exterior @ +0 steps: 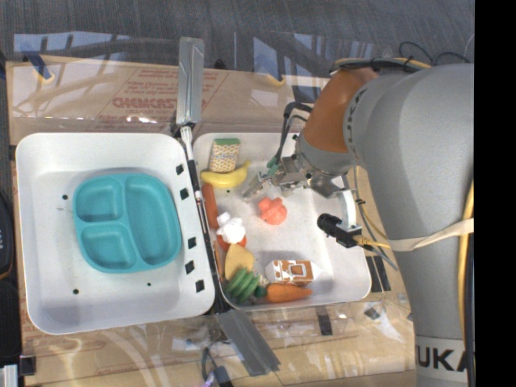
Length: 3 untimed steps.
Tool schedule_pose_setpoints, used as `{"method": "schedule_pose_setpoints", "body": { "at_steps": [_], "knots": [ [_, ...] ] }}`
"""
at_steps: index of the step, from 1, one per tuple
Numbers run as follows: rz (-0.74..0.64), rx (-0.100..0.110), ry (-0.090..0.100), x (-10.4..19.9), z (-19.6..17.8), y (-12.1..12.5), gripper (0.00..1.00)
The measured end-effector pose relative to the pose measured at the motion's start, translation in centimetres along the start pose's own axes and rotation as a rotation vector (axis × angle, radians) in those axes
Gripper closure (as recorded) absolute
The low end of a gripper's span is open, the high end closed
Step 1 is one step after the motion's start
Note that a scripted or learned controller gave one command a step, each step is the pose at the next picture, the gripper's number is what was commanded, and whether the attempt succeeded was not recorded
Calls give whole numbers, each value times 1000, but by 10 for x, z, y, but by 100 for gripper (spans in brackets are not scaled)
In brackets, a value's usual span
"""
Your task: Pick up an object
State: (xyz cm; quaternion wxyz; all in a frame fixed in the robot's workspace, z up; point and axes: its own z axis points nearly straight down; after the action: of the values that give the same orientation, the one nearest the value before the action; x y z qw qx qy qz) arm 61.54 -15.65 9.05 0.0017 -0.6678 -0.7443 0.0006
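**Banana lies just beyond my gripper, toward the bin divider**

My arm (403, 151) comes in from the right over the right bin (343, 285), and my gripper (270, 177) hangs low near that bin's far end. Whether it is spread or closed I cannot tell from this slant; nothing shows between its tips.

I take the banana (224, 176) as my landmark. It lies just beside the gripper, on the side toward the divider, with its long axis running across the bin, roughly in line with my reach. I judge it the nearest thing to take.

Counted, largest first: two white bins; one teal divided plate (127, 220) in the left bin (40, 297), well apart from the banana; one banana; one long carrot nearer the camera; one small toy truck (290, 272) beside that carrot; one pink-orange fruit (272, 210), near the banana and just below my gripper.
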Motion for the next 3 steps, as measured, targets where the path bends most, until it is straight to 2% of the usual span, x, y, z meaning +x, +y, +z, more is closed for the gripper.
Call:
{"method": "schedule_pose_setpoints", "body": {
  "at_steps": [1,2,3],
  "knots": [
    [-32,1,0,18,0,-58,0],
    [-153,0,-1,9,-28,-39,0],
    [-171,0,0,5,0,-48,0]
  ]
}}
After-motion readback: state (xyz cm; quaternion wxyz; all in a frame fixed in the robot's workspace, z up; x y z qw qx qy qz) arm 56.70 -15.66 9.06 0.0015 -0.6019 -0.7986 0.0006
